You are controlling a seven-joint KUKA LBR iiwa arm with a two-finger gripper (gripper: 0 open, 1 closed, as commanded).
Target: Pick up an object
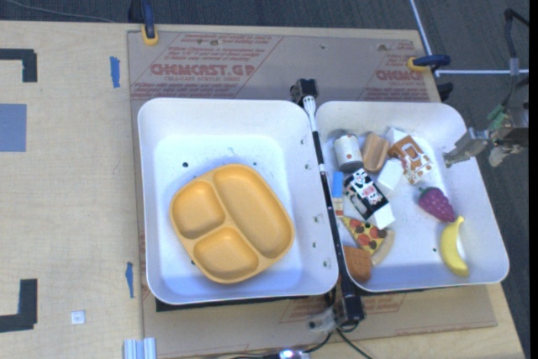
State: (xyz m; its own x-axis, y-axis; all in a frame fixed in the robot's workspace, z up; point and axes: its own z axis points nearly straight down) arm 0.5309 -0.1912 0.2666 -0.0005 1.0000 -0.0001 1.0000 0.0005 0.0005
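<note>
**End effector waits at the right rim, toys lie to its left**

We're looking down on two white bins on the bench. The left bin carries a yellow divided tray. The right bin carries the pickable clutter, and that's where the action should go.

We find the end effector at the right bin's upper right edge, just over the rim. It's small and partly cut off here, so we cannot tell how it is set, and nothing shows in its grasp.

Nearest to it, we judge, is the purple grape bunch, lying down and to the left, well inside the bin. Below that, the banana rests near the bin's lower right corner, its long axis running roughly along the right wall. Further left, packed against the bin's left wall, sit a grey can, a black-and-white carton and a pizza slice.

So the coming move, as we read it, is inward and down to the left, with the grapes or banana standing apart enough for a clean approach.
</note>
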